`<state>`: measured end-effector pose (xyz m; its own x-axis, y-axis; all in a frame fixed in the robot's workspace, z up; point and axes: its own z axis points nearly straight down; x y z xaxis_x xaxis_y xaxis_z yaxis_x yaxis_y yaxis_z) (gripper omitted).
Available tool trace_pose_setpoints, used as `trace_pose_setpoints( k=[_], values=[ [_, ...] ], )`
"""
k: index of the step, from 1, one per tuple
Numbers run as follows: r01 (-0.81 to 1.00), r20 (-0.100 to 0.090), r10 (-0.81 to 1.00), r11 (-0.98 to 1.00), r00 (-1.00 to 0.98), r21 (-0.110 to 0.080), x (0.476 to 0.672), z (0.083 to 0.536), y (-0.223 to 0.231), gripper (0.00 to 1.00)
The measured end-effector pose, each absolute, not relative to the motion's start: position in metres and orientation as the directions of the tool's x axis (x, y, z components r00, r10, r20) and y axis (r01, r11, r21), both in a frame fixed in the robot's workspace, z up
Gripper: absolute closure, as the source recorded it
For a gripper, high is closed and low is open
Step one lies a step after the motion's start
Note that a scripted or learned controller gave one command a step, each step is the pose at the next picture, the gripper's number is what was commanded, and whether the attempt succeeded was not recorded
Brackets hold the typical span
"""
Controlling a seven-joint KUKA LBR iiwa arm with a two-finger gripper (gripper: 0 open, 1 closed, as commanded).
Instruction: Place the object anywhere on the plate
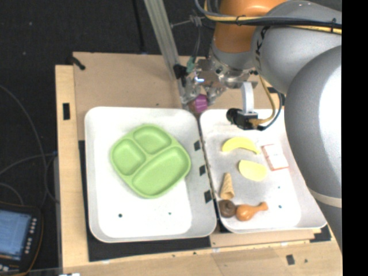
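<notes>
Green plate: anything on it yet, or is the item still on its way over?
Nothing lies in the green plate's compartments. The hand is above the far edge between the bins with a small purple object at its tip; apparently gripped, though that is hard to confirm. Left: carry it over the left bin and set it on the plate.

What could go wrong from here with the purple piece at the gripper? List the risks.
1. The purple object sits at the gripper over the bins' far edge, away from the green plate. If it drops now, it probably misses the plate.
2. The plate has three raised-walled compartments, so a release onto a divider could make the object roll off into the left bin.
3. The grip is unclear here, so it may slip in transit.
</notes>
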<state>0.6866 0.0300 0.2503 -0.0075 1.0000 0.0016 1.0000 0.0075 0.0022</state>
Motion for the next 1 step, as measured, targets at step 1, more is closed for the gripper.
trace_pose_setpoints(
  k=[1],
  values=[
    [1.0, 0.001, 1.0, 0.007, -0.007, -0.002, 0.6875, 0.2375, 0.0811, 1.0]
  ],
)
